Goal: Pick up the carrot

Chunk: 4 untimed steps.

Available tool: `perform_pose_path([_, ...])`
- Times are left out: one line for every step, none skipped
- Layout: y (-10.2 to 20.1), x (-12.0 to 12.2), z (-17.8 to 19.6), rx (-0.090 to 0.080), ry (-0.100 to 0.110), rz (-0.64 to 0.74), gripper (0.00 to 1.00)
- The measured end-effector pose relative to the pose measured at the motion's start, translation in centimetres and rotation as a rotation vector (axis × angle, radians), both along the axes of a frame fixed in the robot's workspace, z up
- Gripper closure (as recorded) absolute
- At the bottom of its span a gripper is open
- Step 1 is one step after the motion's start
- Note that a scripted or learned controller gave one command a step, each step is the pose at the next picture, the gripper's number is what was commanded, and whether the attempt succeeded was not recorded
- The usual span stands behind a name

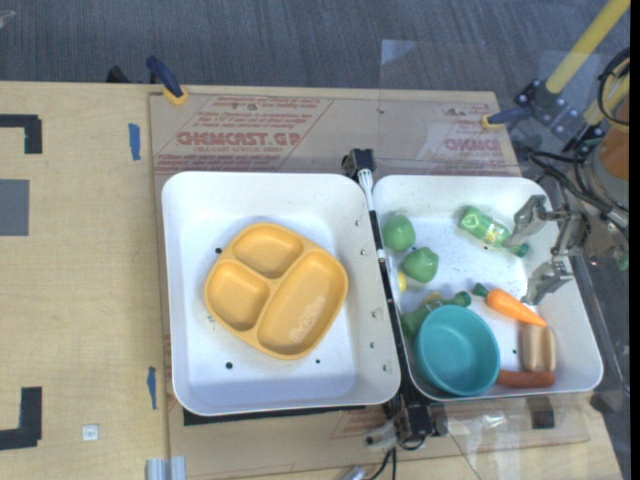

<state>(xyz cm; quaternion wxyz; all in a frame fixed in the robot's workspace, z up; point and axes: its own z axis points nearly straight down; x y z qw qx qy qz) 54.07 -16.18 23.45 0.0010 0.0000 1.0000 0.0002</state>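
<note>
The carrot (516,307) is seen lying in the right bin (590,353), just right of the teal bowl (457,348). The gripper (545,248) (fingers spread, nothing held) is poised just beyond it.

Grey metal gripper (545,243) on a dark wrist

Its fingers (528,214) are slim, pale silver prongs; black cables loop behind them, and an orange patch, probably the arm's band, shows at the right edge.
</note>
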Motion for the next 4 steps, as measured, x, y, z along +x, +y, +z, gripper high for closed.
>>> perform_pose_path([-6.0,-1.6,-11.1,0.003,0.009,0.096,0.00])
perform_pose_path([-4.9,-4.0,-14.5,-0.003,-0.009,0.034,0.00])
perform_pose_path([-6.0,-2.5,-14.6,0.001,-0.012,-0.277,0.00])
perform_pose_path([-6.0,-2.0,-13.5,-0.003,-0.027,-0.276,1.00])
